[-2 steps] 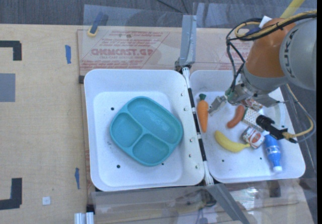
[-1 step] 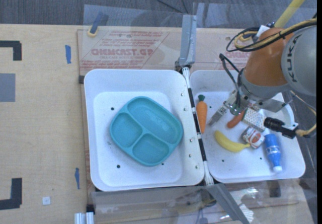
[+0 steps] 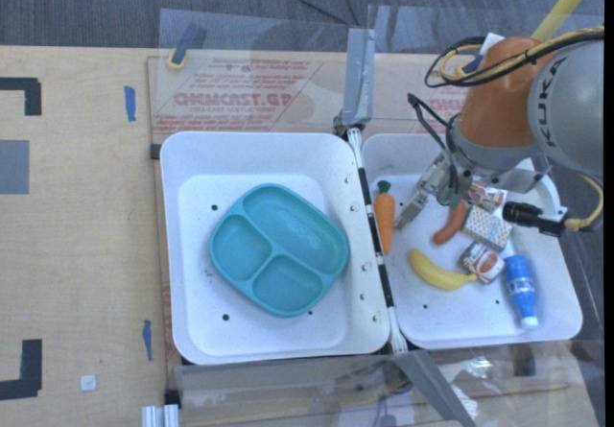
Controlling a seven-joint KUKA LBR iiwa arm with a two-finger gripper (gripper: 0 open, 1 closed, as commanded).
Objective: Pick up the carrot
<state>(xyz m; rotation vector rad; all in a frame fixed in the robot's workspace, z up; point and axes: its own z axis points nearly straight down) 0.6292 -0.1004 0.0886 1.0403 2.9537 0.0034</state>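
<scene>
Left to right. The desk point(image 3: 77, 224) carries two shallow white bins set side by side. The left bin point(image 3: 182, 161) holds a blue divided plate point(image 3: 278, 248) lying flat near its middle. The right bin point(image 3: 566, 315) holds the task's thing: the carrot point(image 3: 385, 221), lying lengthwise just inside the bin's left wall, green top pointing away from the viewer, close against the rim between the bins. Just right of the carrot hangs the pincer point(image 3: 419, 202), its two fingers parted and empty, tips near the carrot but apart from it. Further right lie a small sausage point(image 3: 449, 223), a banana point(image 3: 439, 271), a few small packets point(image 3: 484, 228) and a blue bottle point(image 3: 521, 289).

Judged step: approach, not yet a grasp. To do it well, the pincer should shift left until centred over the carrot's thicker part, turn so the fingers close across the carrot's width, and descend with one finger slipping between carrot and wall. The tight gap at the wall is the likely cause of a miss.
</scene>
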